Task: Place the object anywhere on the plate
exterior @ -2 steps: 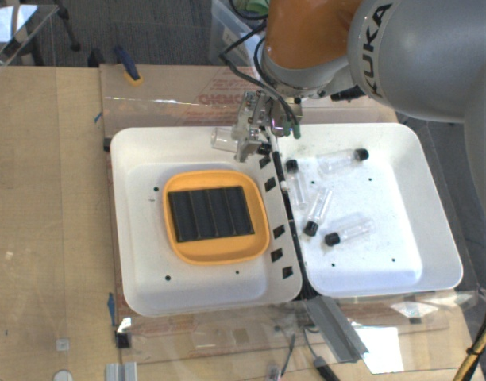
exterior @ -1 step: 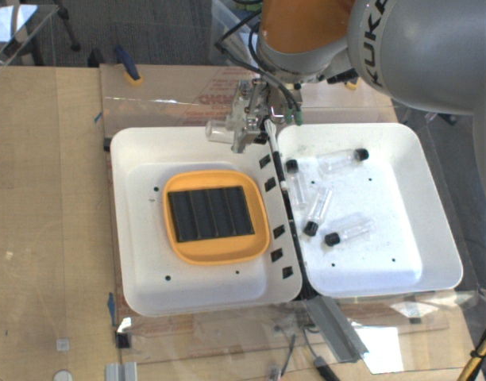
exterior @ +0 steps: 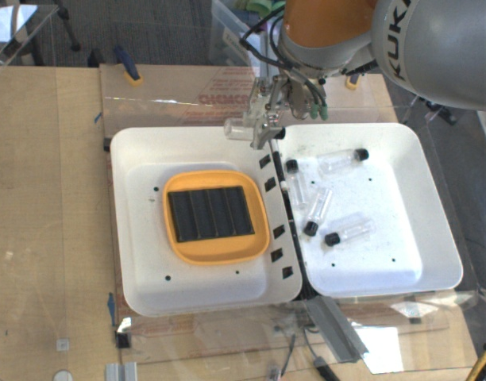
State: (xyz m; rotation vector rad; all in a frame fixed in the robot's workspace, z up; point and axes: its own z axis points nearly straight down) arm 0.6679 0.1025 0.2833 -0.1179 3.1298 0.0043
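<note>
Left bin (exterior: 140, 213): hand (exterior: 263, 129) grips clear vial (exterior: 239, 128), beyond plate (exterior: 216, 217).

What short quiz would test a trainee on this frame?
1. Which bin holds the orange plate: the view's left bin or the right bin?
2. True or false: the loose black-capped vials lie on the plate.
3. The tool is above: A) the plate's middle; B) the far rims where the two bins meet; C) the right bin's near corner.

Key
1. The left bin.
2. False; they lie in the right bin.
3. B, and it grips a clear vial.
</note>
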